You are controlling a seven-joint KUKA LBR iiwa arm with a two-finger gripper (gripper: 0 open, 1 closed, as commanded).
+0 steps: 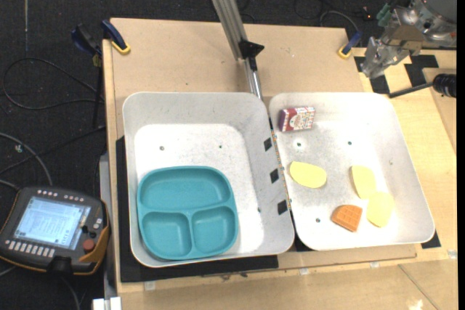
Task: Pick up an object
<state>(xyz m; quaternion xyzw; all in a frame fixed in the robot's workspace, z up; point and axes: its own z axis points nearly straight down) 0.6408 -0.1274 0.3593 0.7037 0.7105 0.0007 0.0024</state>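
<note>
Across the right-hand shallow white bin (407, 156) lie a small maroon-and-white carton (297, 118) near the far-left corner, its printing too small to read, three pale yellow flat pieces (308, 174) (362, 181) (379, 209) and an orange waffle-textured wedge (347, 217) towards the near edge, all apart, with bare floor between them. Beside it, the left white bin (189, 112) holds a teal three-compartment plastic tray (187, 212). Up at the surface's (182, 54) far right corner, outside both bins, hangs the grey two-finger gripper (374, 63); I cannot tell whether its fingers are open or closed.

A handheld control pendant (51, 226) (screen lit) lies left of the bench (182, 58).
</note>
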